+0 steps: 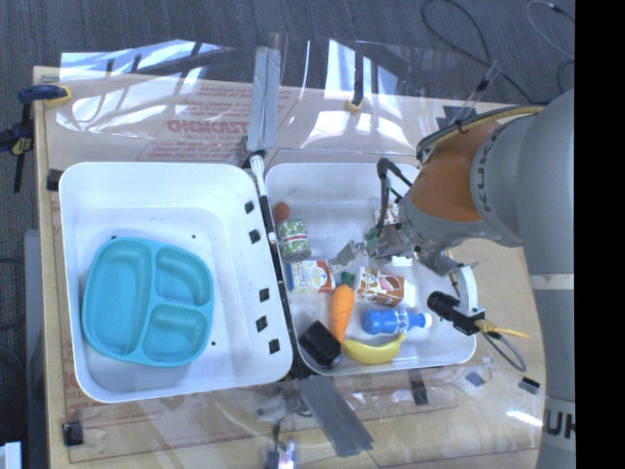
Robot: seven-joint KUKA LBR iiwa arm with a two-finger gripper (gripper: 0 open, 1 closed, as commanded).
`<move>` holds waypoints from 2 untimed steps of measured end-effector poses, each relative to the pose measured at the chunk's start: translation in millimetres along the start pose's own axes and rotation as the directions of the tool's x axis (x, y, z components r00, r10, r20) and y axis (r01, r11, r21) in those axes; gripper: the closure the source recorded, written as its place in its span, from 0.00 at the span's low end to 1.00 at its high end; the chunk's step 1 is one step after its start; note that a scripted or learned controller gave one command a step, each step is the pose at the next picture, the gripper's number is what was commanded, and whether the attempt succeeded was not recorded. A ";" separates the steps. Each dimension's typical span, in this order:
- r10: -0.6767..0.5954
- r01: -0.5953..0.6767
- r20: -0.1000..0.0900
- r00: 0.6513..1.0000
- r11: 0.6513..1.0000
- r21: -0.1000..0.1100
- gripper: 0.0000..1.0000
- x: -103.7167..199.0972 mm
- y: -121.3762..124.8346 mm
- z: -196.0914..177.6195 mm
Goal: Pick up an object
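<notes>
Grey arm (508, 179) w/ orange band reaches into right bin (322, 179); gripper (386, 242) low over pouch (379, 286), open/closed can't tell. Carrot (342, 311), banana (374, 348), blue bottle (391, 320) just beside. Blue tray (146, 301) in left bin (146, 179).

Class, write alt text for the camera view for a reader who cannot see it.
A grey arm reaches into the right bin, above a carrot, banana, bottle and packets. The left bin holds a blue tray.

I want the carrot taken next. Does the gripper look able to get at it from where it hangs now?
Probably yes. The carrot lies uncovered in the right bin, with the gripper just above and right of it. The packet and banana crowd its sides.
</notes>
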State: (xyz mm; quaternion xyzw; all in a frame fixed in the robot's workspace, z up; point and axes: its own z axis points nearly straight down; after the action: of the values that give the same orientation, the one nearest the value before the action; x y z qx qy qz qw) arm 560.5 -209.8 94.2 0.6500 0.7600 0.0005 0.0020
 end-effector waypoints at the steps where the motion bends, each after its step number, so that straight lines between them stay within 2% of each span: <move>1: -0.092 0.092 -0.003 0.996 0.996 0.003 0.00 28.0 -80.1 1.6; 2: -0.099 0.099 0.003 0.995 0.995 -0.003 1.00 27.2 -77.0 -9.0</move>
State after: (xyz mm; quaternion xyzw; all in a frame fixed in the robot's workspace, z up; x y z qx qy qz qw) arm 480.2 -194.8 102.9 0.6113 0.7914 0.0008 0.0040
